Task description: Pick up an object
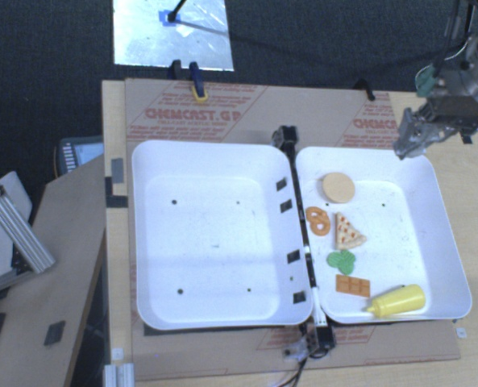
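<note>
The gripper (pixel 409 139) is positioned over the far right corner of the right bin (pixel 444 208), well apart from the contents; whether it is apart or together cannot be told. Six items are grouped along that bin's left side: a round cookie (pixel 338 188), a pretzel (pixel 317 220), a pizza slice (pixel 348 232), a green leaf piece (pixel 342 260), a brown wafer (pixel 353 285) and a yellow mustard bottle (pixel 396 300), which is laid on its side at the near edge.

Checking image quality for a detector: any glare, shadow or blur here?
Camera view: glare washes out the foil sheet; a soft shadow band crosses the left bin; the claw looks slightly blurred; the toys in the right bin read sharp.
</note>
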You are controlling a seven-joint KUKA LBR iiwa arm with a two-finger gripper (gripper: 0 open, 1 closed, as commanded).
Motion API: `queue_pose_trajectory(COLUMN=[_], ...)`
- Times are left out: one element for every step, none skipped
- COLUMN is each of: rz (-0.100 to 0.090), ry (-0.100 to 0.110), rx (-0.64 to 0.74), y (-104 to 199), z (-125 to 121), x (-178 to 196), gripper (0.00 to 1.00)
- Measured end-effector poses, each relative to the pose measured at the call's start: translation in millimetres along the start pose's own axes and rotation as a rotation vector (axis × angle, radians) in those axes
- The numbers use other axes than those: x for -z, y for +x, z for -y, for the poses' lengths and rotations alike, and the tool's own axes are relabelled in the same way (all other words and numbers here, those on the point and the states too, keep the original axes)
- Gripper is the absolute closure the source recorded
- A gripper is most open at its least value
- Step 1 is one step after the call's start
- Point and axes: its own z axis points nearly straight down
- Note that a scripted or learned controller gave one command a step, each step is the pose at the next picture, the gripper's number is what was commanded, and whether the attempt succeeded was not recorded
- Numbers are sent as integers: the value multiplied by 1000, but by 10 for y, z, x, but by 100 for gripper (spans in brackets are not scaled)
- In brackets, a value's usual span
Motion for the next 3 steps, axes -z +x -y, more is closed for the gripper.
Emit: queue_pose_trajectory(rz=[-1, 3, -6], ry=[2, 21, -7], rx=[2, 0, 0], y=[663, 1255, 1679], z=[-5, 14, -13], x=[304, -1177, 113], gripper=[100, 100, 100])
